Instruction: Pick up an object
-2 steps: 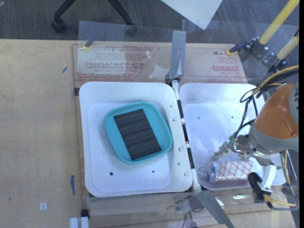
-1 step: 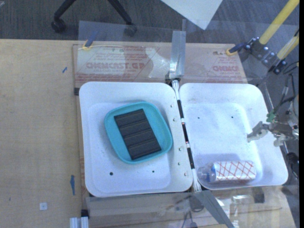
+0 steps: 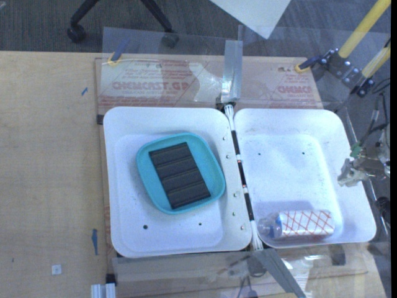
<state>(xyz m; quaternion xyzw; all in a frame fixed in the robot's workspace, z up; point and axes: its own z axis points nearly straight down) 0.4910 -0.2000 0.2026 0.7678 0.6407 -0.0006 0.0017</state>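
A clear plastic bottle (image 3: pixel 301 224) with a red-and-white lattice label lies on its side along the near edge of the right bin (image 3: pixel 285 160). In the left bin (image 3: pixel 124 216) a teal square plate (image 3: pixel 149 185) carries a dark ridged block (image 3: pixel 180 175). My gripper (image 3: pixel 355 171) hangs at the right rim of the right bin, above and to the right of the bottle and well apart from it. Nothing is seen held in it.
A clear plastic sheet and a metal bracket (image 3: pixel 232 73) stand behind the bins. Yellow-handled clamps (image 3: pixel 347 54) are at the back right. The wooden bench top (image 3: pixel 49 166) stretches to the left of the bins.
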